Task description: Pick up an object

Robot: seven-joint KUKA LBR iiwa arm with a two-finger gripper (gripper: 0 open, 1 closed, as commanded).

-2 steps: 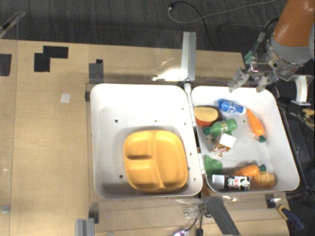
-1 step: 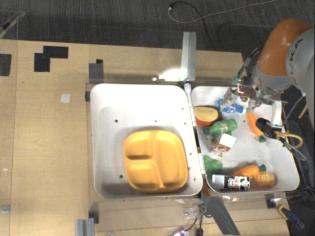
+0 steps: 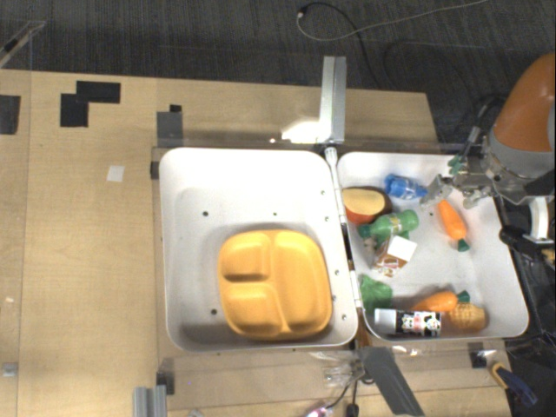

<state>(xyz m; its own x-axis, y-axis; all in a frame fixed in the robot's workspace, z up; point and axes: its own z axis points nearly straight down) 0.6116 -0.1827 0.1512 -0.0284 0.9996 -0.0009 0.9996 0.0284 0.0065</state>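
Camera view puts the hand (image 3: 459, 183) at the right bin's (image 3: 512, 320) upper right corner, with the toy carrot (image 3: 452, 222) just below it, long axis running down and slightly right. The arm (image 3: 526, 120) leans in from the right. Whether the hand is open, I cannot tell.

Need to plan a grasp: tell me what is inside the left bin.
The left bin holds one yellow divided tray, lying flat toward its front right. Bare white floor shows around it; whatever lies beneath the tray is covered.
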